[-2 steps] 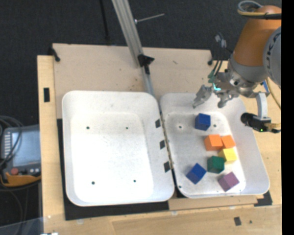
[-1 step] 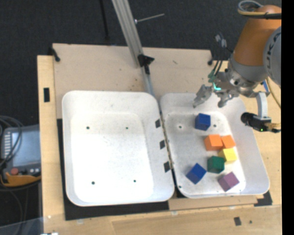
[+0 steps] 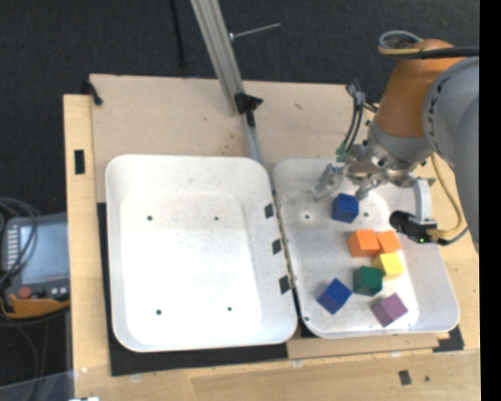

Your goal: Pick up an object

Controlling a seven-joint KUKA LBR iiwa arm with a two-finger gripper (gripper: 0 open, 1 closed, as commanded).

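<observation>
Six small coloured cubes crowd the right white bin (image 3: 426,307), and the end effector (image 3: 344,182), fingers apart above the upper blue cube (image 3: 345,208), could easily knock it aside.

Wooden bench (image 3: 175,115), two white bins (image 3: 192,249) side by side

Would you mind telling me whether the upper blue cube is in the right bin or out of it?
In: the blue cube rests on the right bin's white floor.
</observation>
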